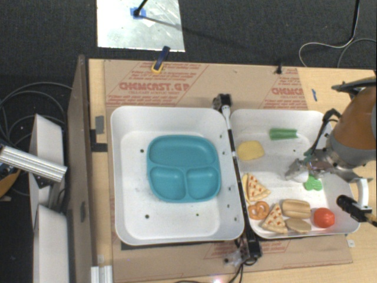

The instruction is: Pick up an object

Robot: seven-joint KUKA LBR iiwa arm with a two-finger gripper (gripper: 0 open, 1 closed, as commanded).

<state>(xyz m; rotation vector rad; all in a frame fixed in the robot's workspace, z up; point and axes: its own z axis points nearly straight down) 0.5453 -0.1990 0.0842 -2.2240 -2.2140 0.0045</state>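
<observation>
The right bin holds toy food. A green pod lies near its back wall, and a yellow lump sits at its left. Two pizza slices and a pretzel lie at the front left. A bread roll, a brown piece and a red tomato line the front. My gripper is low in the bin's right half, just left of a small light-green piece that its body partly covers.
A teal divided plate rests in the left bin. A black divider clip stands between the bins at the back. The arm's orange band hangs over the right bin's right rim.
</observation>
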